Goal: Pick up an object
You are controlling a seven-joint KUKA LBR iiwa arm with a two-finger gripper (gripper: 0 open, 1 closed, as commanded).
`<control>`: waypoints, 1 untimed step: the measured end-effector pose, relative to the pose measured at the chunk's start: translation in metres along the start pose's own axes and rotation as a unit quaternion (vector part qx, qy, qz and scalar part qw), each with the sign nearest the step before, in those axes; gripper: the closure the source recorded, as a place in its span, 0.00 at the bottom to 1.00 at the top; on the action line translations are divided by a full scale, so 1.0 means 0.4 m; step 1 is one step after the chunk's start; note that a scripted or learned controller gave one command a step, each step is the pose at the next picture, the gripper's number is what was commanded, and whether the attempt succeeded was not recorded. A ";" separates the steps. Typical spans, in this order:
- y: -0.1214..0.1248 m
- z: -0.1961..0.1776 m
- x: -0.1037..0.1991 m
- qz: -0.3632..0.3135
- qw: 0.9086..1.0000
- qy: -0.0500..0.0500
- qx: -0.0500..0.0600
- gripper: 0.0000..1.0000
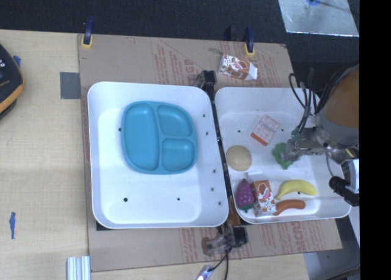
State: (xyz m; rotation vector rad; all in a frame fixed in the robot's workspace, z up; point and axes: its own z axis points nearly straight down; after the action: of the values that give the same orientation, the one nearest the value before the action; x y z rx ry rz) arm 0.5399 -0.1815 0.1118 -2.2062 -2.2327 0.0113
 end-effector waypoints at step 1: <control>0.000 0.000 0.000 0.000 1.000 0.000 0.000 0.00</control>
State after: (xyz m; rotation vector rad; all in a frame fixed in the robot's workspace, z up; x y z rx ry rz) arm 0.5399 -0.1814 0.1117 -2.2055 -2.2337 0.0117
